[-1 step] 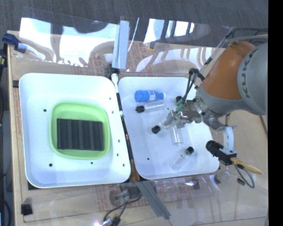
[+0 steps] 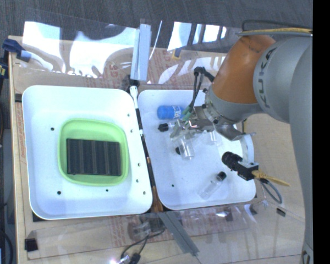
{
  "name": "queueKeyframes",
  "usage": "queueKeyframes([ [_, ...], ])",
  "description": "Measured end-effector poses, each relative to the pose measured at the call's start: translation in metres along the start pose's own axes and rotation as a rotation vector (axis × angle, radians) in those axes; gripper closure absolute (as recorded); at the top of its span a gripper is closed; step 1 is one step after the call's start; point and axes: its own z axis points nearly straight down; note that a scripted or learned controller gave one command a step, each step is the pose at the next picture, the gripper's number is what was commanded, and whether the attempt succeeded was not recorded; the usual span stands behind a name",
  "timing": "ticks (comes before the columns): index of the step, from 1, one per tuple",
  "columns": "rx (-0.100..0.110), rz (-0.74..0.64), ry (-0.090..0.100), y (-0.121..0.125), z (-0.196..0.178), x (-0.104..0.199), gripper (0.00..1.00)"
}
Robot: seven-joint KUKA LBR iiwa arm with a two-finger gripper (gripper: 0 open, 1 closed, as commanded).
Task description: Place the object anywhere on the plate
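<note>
A light green plate (image 2: 91, 127) lies in the left bin (image 2: 38, 106), with a dark ribbed rectangular insert (image 2: 93, 157) at its middle. In the right bin (image 2: 165, 188), a clear bottle with a blue end (image 2: 166, 112) lies at the far left. A small clear vial with a black cap (image 2: 212, 186) lies near the front right. My gripper (image 2: 183, 138) hangs low over the middle of the right bin, just in front of the blue-ended bottle. A small black piece (image 2: 164, 127) sits at its left side. Whether anything is held is unclear.
The grey arm with its orange band (image 2: 245, 73) covers the right bin's far right part. A black fitting with a yellow lead (image 2: 237, 166) sits at the bin's right edge. A divider strip (image 2: 141, 142) separates the two bins.
</note>
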Motion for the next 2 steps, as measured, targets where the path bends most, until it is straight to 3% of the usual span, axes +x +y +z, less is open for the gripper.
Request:
queueKeyframes([
  [1,-0.001,-0.095,-0.001,0.0420,0.0318,0.0602,1.00],
  [2,-0.001,-0.095,-0.001,0.0421,0.0316,0.0600,0.00],
])
